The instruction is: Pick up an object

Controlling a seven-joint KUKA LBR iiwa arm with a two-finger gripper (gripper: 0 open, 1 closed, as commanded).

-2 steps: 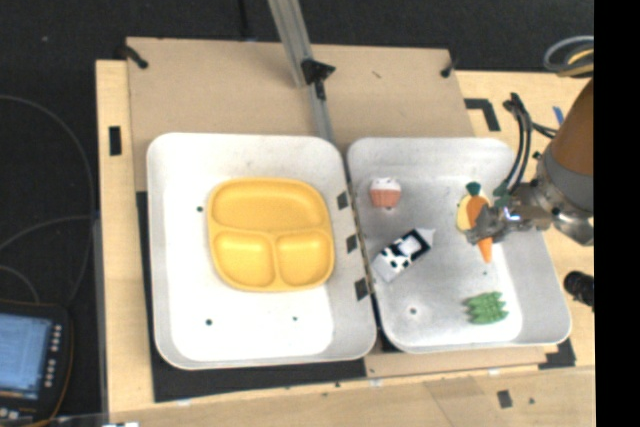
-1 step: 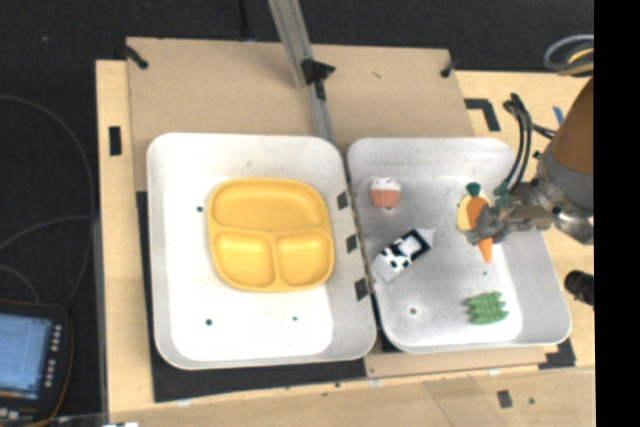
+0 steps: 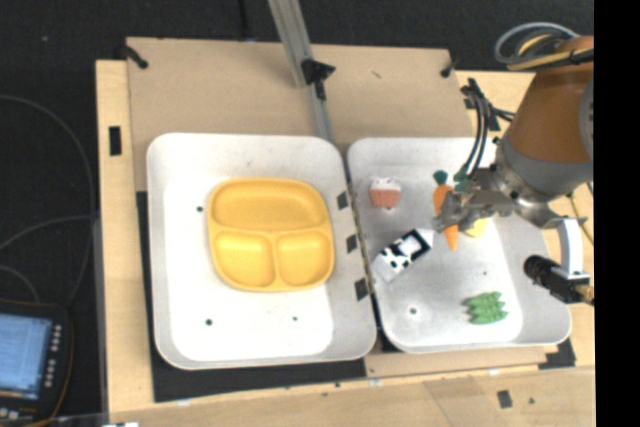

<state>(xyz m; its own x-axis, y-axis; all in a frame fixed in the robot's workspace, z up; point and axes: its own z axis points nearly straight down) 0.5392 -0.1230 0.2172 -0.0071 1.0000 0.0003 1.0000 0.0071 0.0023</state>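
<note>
My gripper [image 3: 458, 213] hangs low over the upper middle of the right bin [image 3: 520, 330]. It is right above a small orange piece [image 3: 451, 236], with a yellow piece [image 3: 476, 228] beside it. Another orange, carrot-like toy [image 3: 441, 181] lies just up and left of the gripper. A pink and white cupcake toy [image 3: 385, 192] sits near the bin's upper left. A black and white toy [image 3: 403, 251] lies left of centre, and a green toy [image 3: 486, 308] lies at the lower right. Whether anything is gripped is hidden by the wrist.
The left bin [image 3: 180, 315] holds a yellow divided plate [image 3: 270, 232]. A slanted metal post [image 3: 290, 25] rises behind the bins. A black and white fitting [image 3: 556, 273] sits at the right bin's right edge.
</note>
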